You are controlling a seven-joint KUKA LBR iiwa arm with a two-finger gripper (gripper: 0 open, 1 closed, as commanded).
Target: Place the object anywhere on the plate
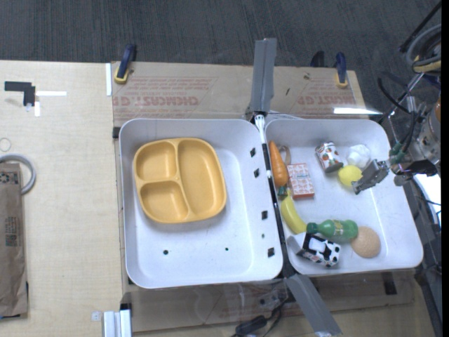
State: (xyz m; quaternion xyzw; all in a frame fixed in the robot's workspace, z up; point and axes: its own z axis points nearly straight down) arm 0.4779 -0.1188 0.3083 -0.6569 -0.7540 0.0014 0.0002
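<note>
Two white bins sit side by side: the left bin [140, 258] gives the yellow divided plate [180, 180] room to lie flat as the drop target, while the right bin [393, 258] gathers the toys. The gripper [370, 178] hangs near the right bin's far side, just beside the yellow lemon [349, 175], probably its pick; whether its fingers are parted or closed I cannot tell, and nothing visibly sits between them. The carrot [278, 163], banana [292, 215] and green bottle [333, 229] lie apart.

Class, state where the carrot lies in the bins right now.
The carrot lies in the right bin along its left wall, above the banana, beside the small red carton.
</note>
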